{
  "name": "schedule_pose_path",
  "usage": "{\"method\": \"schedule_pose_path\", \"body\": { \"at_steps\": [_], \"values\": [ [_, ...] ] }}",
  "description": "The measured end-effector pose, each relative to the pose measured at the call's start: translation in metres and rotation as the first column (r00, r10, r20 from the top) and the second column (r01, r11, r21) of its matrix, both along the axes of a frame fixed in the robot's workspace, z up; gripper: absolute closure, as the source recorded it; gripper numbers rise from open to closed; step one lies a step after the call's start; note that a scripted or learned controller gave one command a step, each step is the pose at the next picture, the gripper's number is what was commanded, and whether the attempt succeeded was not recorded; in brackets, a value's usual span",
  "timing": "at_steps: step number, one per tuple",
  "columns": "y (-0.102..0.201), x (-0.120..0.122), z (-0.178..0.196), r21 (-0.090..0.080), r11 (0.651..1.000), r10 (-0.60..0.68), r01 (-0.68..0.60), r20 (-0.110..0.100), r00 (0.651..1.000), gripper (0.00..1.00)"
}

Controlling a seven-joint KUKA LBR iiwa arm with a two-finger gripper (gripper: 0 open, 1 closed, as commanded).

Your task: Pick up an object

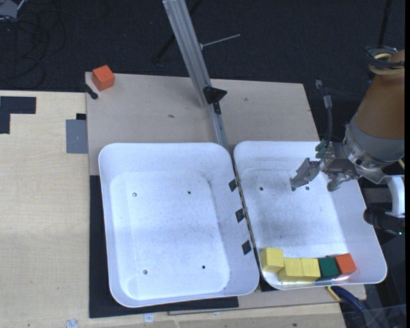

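Four blocks sit in a row along the near edge of the right bin (369, 224), and I count them from the left: a yellow block (273, 258), a second yellow block (302, 269) touching it, a green block (328, 268) and an orange-red block (346, 263) at the corner. They lie pressed together, with nothing gripping them. I read no labels, brands or writing on any of them, nor on either bin.

The pincer (321, 175) hangs over the far half of the same bin, well apart from the blocks. Its two fingers look spread with nothing between them. Behind it I see the grey wrist and the orange band of the arm (383, 115) coming in from the right.

The left bin (116, 183) sits just beside the right one, their rims touching. On the counter (150, 111) beyond the left bin I see a lone orange cube (103, 77). A slanted metal rail (191, 53) rises from between the bins.
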State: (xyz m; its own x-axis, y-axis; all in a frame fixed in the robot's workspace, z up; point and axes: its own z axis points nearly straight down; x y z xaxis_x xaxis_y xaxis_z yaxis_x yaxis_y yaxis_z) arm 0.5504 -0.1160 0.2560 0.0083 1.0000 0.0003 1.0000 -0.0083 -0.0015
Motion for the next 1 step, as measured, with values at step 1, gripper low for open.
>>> {"method": "schedule_pose_path", "body": {
  "at_steps": [1],
  "values": [
    [-0.0140,0.0591,-0.0085,-0.001,1.000,0.012,-0.012,0.002,1.000,0.00]
  ]
}}
